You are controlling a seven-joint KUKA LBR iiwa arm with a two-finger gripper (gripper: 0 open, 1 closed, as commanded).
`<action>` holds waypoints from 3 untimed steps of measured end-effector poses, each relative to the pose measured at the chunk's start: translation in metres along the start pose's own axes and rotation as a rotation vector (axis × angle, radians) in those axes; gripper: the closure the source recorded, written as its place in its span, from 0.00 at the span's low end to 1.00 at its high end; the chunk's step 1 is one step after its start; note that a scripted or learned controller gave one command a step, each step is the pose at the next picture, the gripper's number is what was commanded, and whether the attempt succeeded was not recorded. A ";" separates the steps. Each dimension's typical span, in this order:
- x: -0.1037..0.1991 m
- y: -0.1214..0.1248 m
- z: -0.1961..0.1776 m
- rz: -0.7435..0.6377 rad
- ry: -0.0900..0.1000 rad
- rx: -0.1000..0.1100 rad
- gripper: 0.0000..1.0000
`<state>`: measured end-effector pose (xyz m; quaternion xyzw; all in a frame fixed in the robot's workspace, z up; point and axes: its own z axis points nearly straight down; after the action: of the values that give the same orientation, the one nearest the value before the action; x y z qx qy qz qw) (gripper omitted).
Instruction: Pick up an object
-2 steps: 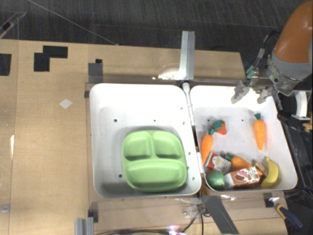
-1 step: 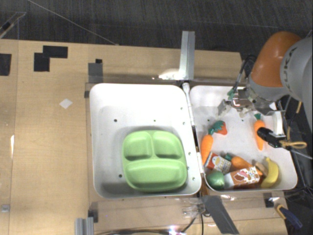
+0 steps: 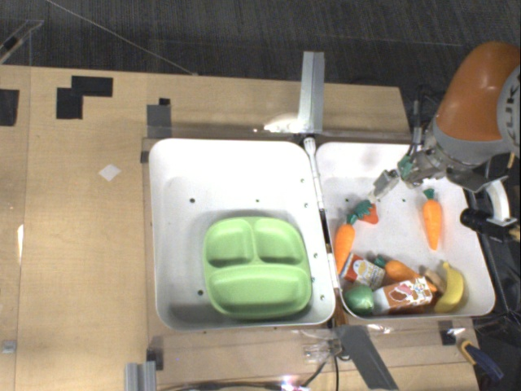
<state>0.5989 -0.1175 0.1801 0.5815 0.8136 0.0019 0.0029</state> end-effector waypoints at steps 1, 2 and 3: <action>0.011 0.002 0.083 -0.047 0.000 -0.001 0.00; 0.006 -0.052 0.087 0.104 -0.004 -0.012 0.00; 0.000 0.023 0.090 0.190 -0.002 -0.006 0.00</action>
<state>0.6215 -0.1100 0.0906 0.6560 0.7547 0.0043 0.0052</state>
